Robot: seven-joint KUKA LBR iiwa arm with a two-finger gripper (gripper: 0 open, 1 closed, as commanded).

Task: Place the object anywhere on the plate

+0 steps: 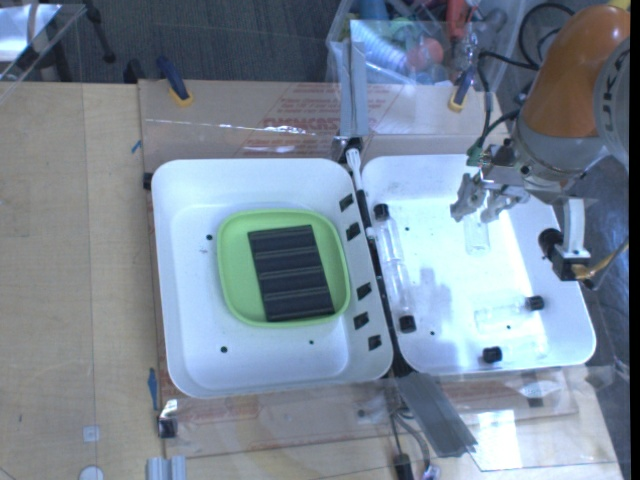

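Black ridged block point(291, 272) sits square on the green plate point(232, 268), so it rests flat; my claw point(478, 208) hangs over the right bin point(560, 338), its grip unclear.

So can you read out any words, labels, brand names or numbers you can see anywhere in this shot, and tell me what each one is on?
None can be read.
Faint reddish print on the clear plastic sheet behind the bins: too blurred to read.
Green plate, dark ridged block on it, left bin, right bin: no text seen.
Clear tub of coloured items at the back: no label legible.
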